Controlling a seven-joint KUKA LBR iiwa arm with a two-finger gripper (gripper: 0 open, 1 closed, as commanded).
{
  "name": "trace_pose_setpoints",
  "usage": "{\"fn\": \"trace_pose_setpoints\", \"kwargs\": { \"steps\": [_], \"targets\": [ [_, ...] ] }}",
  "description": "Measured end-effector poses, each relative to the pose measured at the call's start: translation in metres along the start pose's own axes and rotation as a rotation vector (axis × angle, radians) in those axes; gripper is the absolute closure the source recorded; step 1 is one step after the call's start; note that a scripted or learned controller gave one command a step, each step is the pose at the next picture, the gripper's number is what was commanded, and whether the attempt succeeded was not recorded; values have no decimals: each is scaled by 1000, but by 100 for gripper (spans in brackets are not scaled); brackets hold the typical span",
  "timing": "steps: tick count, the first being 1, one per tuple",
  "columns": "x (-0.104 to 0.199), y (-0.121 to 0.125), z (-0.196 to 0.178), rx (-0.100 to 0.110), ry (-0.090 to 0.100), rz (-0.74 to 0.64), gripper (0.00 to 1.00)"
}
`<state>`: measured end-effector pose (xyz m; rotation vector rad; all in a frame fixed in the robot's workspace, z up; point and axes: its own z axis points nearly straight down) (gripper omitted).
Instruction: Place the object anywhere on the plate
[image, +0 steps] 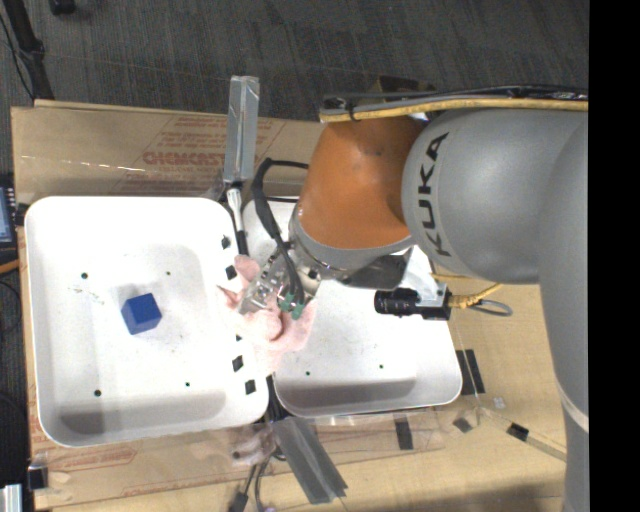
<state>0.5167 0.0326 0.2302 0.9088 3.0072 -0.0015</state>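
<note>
Gripper (272, 296) is hanging over a pale pink plate (290, 328) at the right bin's (400, 385) left edge, finger state indiscernible, while a blue cube (142, 312), lacking any long axis, is sitting in the left bin (60, 400).

I'm seeing two white bins (60, 300) looking like smooth matt plastic; the blue cube (142, 312) is showing a flat, dull finish; the arm's grey shell (500, 190) is gleaming glossy; the tabletop (110, 145) is looking like printed brown cardboard.
</note>
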Motion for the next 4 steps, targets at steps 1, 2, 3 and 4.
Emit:
{"fn": "trace_pose_setpoints", "kwargs": {
  "steps": [1, 2, 3, 4],
  "targets": [
    [31, 39, -9, 0, 1, -403, 100],
    [62, 73, 2, 1, 3, -591, 100],
    [98, 111, 0, -1, -1, -597, 100],
    [98, 111, 0, -1, -1, -596, 0]
  ]
}}
